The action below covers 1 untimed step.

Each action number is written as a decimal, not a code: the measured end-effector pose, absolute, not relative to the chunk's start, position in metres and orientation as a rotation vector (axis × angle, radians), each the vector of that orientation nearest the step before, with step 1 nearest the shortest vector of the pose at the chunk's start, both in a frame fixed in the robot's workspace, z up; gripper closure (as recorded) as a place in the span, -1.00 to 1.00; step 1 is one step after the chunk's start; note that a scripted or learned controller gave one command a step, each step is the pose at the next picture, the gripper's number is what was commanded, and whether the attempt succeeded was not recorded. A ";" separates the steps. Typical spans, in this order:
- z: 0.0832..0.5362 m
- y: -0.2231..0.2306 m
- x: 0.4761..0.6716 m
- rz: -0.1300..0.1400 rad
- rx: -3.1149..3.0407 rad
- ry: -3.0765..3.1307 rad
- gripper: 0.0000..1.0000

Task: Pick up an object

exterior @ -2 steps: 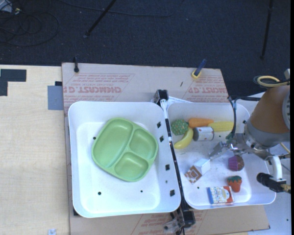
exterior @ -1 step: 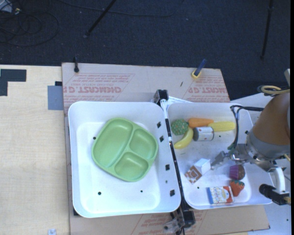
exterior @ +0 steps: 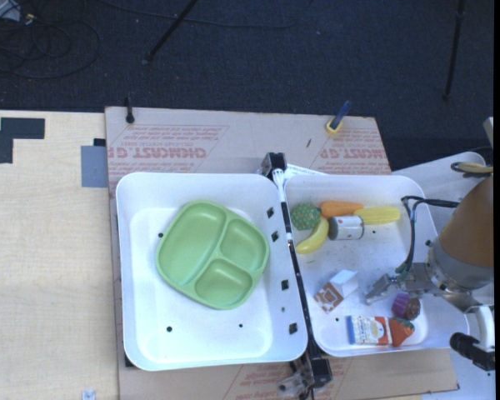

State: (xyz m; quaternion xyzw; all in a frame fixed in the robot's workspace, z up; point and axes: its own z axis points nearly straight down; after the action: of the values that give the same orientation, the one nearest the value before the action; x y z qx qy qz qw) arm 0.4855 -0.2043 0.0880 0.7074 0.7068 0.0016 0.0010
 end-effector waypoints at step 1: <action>0.096 -0.205 0.485 0.005 2.233 2.217 1.00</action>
State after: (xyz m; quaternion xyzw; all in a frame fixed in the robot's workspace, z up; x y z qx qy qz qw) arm 0.4853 -0.2050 0.0955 0.7095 0.7047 0.0016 -0.0026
